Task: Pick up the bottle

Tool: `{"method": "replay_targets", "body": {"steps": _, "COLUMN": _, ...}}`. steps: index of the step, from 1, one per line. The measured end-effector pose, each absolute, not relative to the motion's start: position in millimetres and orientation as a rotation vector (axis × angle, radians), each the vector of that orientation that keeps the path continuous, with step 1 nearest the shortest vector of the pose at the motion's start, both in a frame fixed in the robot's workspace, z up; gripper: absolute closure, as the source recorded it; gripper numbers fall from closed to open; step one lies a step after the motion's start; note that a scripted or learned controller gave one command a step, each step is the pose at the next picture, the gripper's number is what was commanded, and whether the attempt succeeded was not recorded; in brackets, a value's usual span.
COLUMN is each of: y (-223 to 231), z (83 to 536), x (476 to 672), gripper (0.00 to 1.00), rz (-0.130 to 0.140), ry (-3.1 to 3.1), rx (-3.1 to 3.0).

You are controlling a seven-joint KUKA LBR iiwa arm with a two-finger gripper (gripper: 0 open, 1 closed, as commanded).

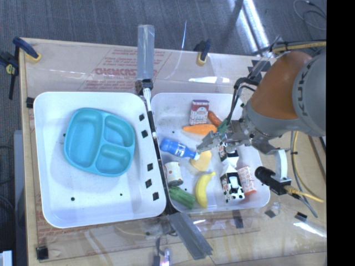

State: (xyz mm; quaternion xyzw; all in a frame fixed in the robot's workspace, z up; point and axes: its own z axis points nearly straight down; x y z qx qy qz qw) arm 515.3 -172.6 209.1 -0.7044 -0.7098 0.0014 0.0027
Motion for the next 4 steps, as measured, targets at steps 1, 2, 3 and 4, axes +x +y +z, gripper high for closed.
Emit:
{"method": "replay_targets", "body": {"steps": 1, "y": -182.4, "z": 182.8, "x": 513.8, "gripper": 0.00, "rz": 0.005, "ry": -2.265, "rx": -2.169}}
{"method": "replay_targets", "body": {"steps": 2, "y": -133.0, "z": 239.1, "x": 477.6, "gripper": 0.00, "rz": 0.002, "ry": -2.393, "rx": -2.031}}
{"method": "replay_targets", "body": {"steps": 3, "y": -64.4, "z": 189.7, "x": 527.6, "gripper": 0.00, "rz": 0.005, "ry": -2.507, "rx": -1.882}}
{"method": "replay_targets", "body": {"steps": 4, "y": -76.1, "z": 128.6, "x": 536.1, "gripper": 0.00, "rz": -0.038, "ry": -2.735, "rx": -1.560}}
